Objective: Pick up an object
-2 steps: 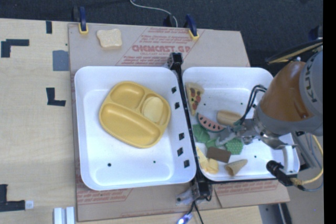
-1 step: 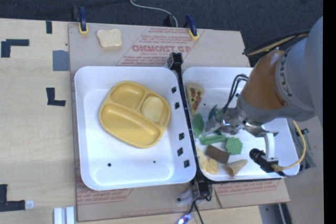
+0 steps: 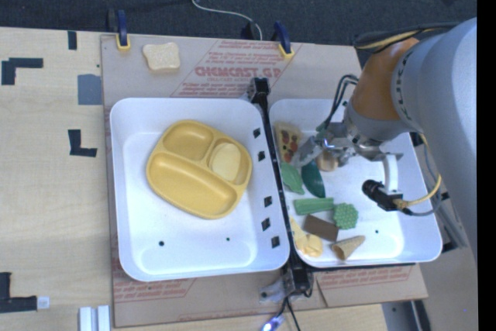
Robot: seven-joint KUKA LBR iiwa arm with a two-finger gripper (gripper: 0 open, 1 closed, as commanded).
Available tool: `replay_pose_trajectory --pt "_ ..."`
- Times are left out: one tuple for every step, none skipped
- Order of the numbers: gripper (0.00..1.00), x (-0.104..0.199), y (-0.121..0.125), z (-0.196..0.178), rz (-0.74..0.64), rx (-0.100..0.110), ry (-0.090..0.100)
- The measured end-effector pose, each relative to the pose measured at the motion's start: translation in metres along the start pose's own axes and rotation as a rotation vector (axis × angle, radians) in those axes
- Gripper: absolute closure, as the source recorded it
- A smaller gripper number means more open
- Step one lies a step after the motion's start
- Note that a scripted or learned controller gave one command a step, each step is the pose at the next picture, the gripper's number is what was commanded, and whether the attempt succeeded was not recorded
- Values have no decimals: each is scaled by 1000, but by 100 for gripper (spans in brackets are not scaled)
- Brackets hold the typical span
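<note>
The desk [image 3: 46, 190] carries a cardboard sheet with two shallow white bins side by side. On the cardboard above the left bin [image 3: 124, 167] lies a bread-shaped toy [image 3: 162, 56]. The left bin holds one item, a yellow divided plate [image 3: 198, 167], lying flat near the bin's centre.

The right bin [image 3: 422, 232] holds a cluster of small play-food pieces along its left half: a printed packet [image 3: 288, 140] at the top, a dark green leaf-shaped piece [image 3: 312, 181] just beside a lighter green piece [image 3: 292, 177], a green bar [image 3: 312, 205], a green textured piece [image 3: 346, 215], a brown block [image 3: 320, 227], a pale yellow piece [image 3: 311, 246] and a cone [image 3: 348, 246]. Several touch one another.

The end effector [image 3: 325, 151] sits low over the upper part of this cluster, near the packet and the dark green leaf-shaped piece. Its opening cannot be determined from this view, and no object is confirmed in its grasp.

Handling assessment: the pieces appear light, rigid and smooth, so slip is the main risk. The dark green leaf-shaped piece is the nearest candidate; take it across its narrow width. Crowding by neighbours may obstruct entry
</note>
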State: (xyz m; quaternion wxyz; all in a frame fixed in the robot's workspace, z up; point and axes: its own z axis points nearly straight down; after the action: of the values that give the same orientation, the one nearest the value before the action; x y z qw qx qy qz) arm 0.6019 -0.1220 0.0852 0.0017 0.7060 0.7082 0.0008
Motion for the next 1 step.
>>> replay_pose_trajectory --pt "100 2 -1 -12 1 0 6"
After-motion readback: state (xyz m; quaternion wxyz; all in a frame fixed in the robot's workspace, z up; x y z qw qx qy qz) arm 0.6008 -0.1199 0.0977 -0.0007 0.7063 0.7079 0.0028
